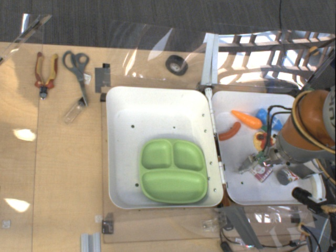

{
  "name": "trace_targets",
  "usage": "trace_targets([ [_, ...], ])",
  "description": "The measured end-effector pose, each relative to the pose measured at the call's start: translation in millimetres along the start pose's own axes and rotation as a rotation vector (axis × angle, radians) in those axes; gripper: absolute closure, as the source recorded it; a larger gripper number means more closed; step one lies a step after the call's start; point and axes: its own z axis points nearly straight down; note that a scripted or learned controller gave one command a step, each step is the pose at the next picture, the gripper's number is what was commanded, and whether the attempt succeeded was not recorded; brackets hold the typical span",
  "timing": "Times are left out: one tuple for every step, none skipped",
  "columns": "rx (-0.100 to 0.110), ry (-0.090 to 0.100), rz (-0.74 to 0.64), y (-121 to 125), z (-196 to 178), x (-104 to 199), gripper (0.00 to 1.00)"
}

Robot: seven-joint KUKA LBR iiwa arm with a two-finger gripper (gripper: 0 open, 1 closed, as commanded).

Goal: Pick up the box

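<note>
The arm's gripper (261, 159) hangs low in the right bin (231, 190), at a small box (264, 173). Finger state: cannot tell. Next, I'd judge, comes a firm squeeze and lift.

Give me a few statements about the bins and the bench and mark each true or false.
1. The green plate lies in the left bin. True.
2. The carrot is in the left bin. False: it lies in the right bin.
3. The scissors lie on the bench, outside the bins. True.
4. The pliers have blue handles. False: they are red.
5. The arm reaches over the left bin. False: it is over the right bin.
</note>
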Motion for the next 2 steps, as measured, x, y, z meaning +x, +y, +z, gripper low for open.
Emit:
trace_targets([
  [-0.009,-0.007,-0.001,3.5,-11.6,-1.9,1.0],
  [0.011,0.004,0.119,-0.9,-106.5,24.9,1.0],
])
